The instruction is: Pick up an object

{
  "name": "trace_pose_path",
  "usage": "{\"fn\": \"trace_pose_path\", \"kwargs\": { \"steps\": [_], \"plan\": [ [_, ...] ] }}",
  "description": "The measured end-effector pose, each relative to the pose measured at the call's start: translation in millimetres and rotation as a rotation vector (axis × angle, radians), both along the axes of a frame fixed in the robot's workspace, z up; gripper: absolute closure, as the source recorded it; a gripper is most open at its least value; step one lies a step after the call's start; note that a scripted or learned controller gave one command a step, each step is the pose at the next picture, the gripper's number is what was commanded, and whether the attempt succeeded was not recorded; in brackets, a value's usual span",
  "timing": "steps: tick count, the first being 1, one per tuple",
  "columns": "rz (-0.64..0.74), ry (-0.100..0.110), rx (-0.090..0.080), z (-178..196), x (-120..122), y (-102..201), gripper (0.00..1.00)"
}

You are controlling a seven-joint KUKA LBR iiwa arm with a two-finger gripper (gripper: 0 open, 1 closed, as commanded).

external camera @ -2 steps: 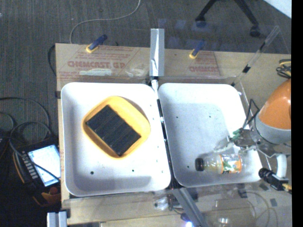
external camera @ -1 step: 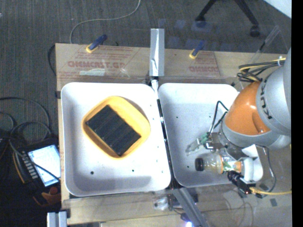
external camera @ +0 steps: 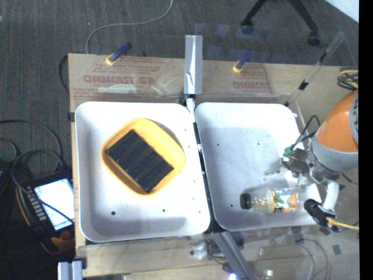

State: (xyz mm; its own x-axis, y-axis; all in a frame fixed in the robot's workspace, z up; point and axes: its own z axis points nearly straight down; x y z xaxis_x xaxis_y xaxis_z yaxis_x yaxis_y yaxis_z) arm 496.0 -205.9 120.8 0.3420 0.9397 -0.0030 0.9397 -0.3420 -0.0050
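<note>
A small clear plastic bottle (external camera: 271,201) with a dark cap and an orange-green label lies on its side near the front edge of the right bin (external camera: 245,133), its cap pointing left. My gripper (external camera: 295,171) hangs low over that bin's right side, just above and to the right of the bottle, under the orange band of the arm (external camera: 341,130). Nothing shows held in it. A yellow dish (external camera: 143,154) with a black ribbed insert sits tilted in the middle of the left bin (external camera: 93,203).
A metal divider post (external camera: 193,63) stands behind the seam between the bins. Two blue-and-yellow clamps (external camera: 118,53) hold the cardboard at the back. Cables run along the bench's right edge, and a tablet (external camera: 49,198) lies on the floor to the left.
</note>
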Motion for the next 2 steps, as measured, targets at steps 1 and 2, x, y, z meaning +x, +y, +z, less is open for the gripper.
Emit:
{"fn": "trace_pose_path", "kwargs": {
  "steps": [1,2],
  "plan": [
    [0.221,-0.013,0.006,-29,-7,2,0.0],
    [0.154,-0.013,0.016,-29,37,1,0.0]
  ]
}}
